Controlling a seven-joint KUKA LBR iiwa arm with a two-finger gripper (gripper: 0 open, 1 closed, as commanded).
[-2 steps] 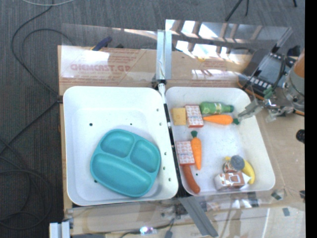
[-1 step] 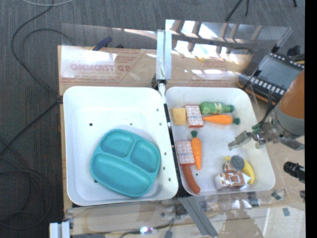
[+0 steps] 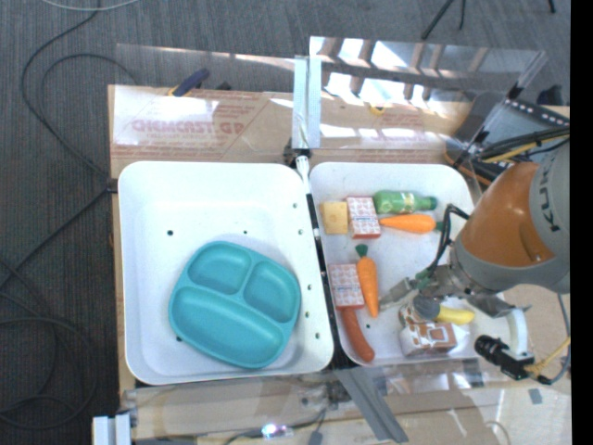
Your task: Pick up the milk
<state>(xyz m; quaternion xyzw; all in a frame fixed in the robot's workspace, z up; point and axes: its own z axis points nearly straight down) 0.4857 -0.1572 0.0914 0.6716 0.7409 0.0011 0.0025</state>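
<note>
Bench with two white bins, right bin (image 3: 459,188) cluttered with toy food: gripper (image 3: 424,304) hovers right above the milk carton (image 3: 428,336) at the near edge (banana (image 3: 456,316) just beside it), finger state cannot tell, milk not lifted, grasp and lift remain.

Only readable bit is faint mirrored red lettering on the clear sheet (image 3: 190,128) behind the left bin, something like "CHEMCAST", can't be sure. Labels on the food cartons are too blurry
</note>
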